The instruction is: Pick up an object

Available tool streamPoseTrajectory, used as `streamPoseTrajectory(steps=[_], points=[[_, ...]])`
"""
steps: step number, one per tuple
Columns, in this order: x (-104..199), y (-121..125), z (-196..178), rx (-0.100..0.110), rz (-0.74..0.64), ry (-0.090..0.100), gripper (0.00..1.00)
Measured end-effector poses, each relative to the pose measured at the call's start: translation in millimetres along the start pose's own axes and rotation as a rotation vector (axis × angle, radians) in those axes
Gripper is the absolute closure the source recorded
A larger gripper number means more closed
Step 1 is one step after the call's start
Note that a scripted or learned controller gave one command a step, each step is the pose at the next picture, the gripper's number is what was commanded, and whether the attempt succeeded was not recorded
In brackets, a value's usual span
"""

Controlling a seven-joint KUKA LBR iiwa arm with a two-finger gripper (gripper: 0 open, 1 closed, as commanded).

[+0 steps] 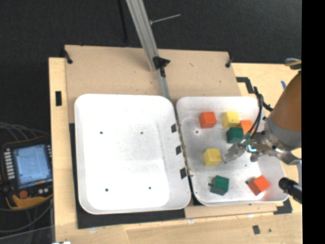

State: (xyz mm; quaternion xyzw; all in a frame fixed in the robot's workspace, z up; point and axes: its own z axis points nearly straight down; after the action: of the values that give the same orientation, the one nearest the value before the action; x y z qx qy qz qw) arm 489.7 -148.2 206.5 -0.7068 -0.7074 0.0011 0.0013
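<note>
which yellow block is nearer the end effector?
The lower yellow block, mid-bin, sits just left of the end effector. The other yellow block lies farther up, by the bin's back wall, beyond a green block.

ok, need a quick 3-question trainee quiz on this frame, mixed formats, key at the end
1. True or false: all the blocks lie in the right bin.
2. How many green blocks are there?
3. Which block lies nearest the gripper? A) the orange block at the back B) the green block beside the yellow block C) the orange block at the front right

Key: 1 true; 2 two; 3 B
</note>
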Motion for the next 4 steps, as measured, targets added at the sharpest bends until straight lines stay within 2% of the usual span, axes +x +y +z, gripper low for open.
streamPoseTrajectory(steps=[1, 2, 3, 4], points=[[0, 1, -2, -0.005, 0.001, -0.001, 0.00], [2, -1, 61, 0.001, 0.001, 0.000, 0.00], [0, 0, 110, -0.006, 0.002, -0.003, 0.00], [0, 1, 97, -0.011, 0.007, -0.002, 1.00]])
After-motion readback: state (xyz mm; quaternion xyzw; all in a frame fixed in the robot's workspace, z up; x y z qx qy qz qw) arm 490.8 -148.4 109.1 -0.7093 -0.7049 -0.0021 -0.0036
